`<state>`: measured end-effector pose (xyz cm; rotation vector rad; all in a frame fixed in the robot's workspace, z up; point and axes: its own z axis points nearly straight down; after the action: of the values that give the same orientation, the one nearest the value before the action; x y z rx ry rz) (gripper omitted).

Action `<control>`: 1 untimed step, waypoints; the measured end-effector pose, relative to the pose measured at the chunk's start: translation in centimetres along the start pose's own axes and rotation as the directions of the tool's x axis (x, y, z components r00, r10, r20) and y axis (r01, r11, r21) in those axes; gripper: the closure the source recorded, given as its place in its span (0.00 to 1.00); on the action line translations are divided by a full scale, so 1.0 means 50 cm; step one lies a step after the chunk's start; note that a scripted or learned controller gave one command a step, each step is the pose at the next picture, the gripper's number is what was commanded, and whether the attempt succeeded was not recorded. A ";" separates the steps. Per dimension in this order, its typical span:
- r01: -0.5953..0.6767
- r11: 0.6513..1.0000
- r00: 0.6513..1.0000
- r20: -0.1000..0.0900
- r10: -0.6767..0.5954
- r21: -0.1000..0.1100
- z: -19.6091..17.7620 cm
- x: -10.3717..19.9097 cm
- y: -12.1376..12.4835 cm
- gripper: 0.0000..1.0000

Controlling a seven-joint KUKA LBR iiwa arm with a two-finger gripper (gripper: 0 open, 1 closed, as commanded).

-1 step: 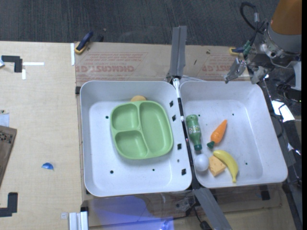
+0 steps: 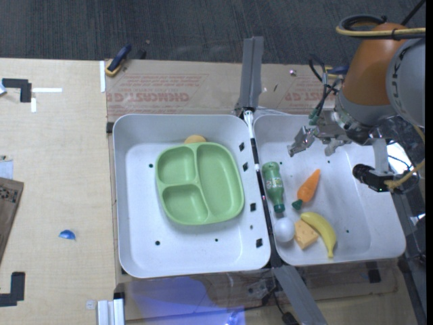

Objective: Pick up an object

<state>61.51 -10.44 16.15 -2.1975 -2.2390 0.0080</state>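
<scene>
My gripper [image 2: 315, 143] hangs over the far part of the right bin [image 2: 365, 246], fingers spread apart with nothing between them. Nearer in the same bin lie a carrot [image 2: 309, 185], a green bottle [image 2: 273, 184] along the left wall, a white egg [image 2: 283, 229], a cheese wedge [image 2: 305, 235] and a banana [image 2: 322, 230]. The left bin [image 2: 135, 249] holds a green divided plate [image 2: 200, 183].
</scene>
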 end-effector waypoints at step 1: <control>-0.034 0.999 0.999 0.001 0.034 -0.002 -0.139 -0.020 0.037 0.00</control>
<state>63.44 -11.40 23.11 -2.2365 -2.2025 0.0072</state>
